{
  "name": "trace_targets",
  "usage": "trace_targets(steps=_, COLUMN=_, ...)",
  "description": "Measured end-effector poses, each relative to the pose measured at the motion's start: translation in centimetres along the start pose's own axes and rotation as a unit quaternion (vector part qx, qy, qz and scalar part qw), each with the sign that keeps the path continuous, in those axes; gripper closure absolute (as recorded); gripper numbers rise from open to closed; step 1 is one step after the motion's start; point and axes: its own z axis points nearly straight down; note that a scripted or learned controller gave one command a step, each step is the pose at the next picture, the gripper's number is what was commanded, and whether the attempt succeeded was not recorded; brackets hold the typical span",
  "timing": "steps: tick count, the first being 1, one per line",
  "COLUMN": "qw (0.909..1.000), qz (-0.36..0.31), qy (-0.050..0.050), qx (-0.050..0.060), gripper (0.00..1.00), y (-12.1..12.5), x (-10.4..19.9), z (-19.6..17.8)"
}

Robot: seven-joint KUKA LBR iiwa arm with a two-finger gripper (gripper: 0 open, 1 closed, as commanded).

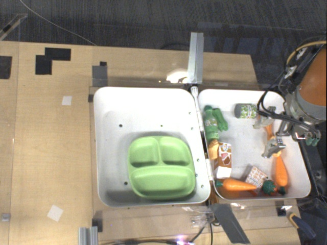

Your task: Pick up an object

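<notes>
My gripper (273,149) hangs over the right side of the right bin (240,137), just above the top end of an orange carrot (280,171) that lies along the bin's right wall. A thin orange piece (269,131) lies just behind the gripper. Nothing shows in the gripper's grasp. A second carrot (238,186) with a green top lies along the bin's front edge, next to a small patterned packet (256,176). A green bottle (212,119), a brown and yellow box (223,155) and a small green-labelled can (246,111) lie further left and back.
The left bin (112,116) holds a green divided tray (161,166) at its front right. A metal post (195,60) stands behind the wall between the bins. Cables loop from the arm (311,93) at the right edge.
</notes>
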Motion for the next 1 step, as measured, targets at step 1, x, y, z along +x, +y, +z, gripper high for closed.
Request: trace_targets(steps=1, qw=0.9855, qz=-0.170, qy=-0.007, qx=0.002, gripper=0.00, y=1.45, x=1.12, z=10.26)
